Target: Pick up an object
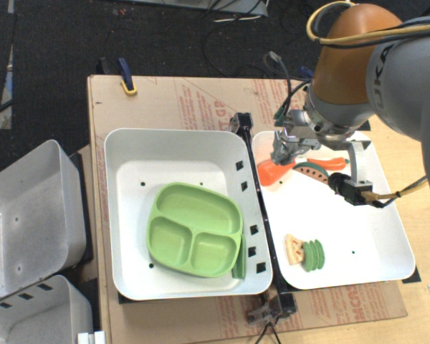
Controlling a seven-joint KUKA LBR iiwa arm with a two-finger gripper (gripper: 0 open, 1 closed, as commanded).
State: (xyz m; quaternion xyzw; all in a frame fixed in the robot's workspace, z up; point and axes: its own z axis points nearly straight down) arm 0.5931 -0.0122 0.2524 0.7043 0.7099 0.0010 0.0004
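— How's the light?
— Bright and even from overhead; both white bins [129, 156] nearly wash out, shadows stay soft.
— Sharpness?
— Slightly soft and grainy; the floor [50, 34] is dark.

A robotics lab: a grey industrial arm [398, 70] reaches over two white bins [122, 149] on a cardboard-covered bench [193, 99], with loose cables [236, 20] trailing across dark carpet [43, 41].
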